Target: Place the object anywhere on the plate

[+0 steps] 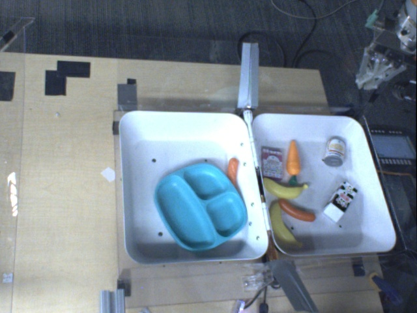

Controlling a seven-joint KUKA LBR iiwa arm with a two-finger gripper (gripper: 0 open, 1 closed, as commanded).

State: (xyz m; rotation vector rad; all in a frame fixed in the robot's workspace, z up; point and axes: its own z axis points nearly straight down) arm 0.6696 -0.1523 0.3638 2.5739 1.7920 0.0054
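Observation:
A blue plate (201, 206) with three compartments lies in the left bin (140, 175), toward its front right. A small orange piece (233, 170) lies on the bin floor just beyond the plate's far right rim, close to the divider. The right bin (371, 175) holds a carrot (293, 156), a red packet (272, 162), two bananas (285, 189) (282, 223), a red sausage (297, 210), a small can (334, 151) and a black-and-white carton (341, 201). My gripper (374, 74) hangs at the top right, beyond the right bin's far corner and well away from everything in it.
A metal post (249, 77) rises at the far end of the divider between the bins. Cables (313, 12) trail over the dark floor behind. The wooden bench (58, 175) extends to the left.

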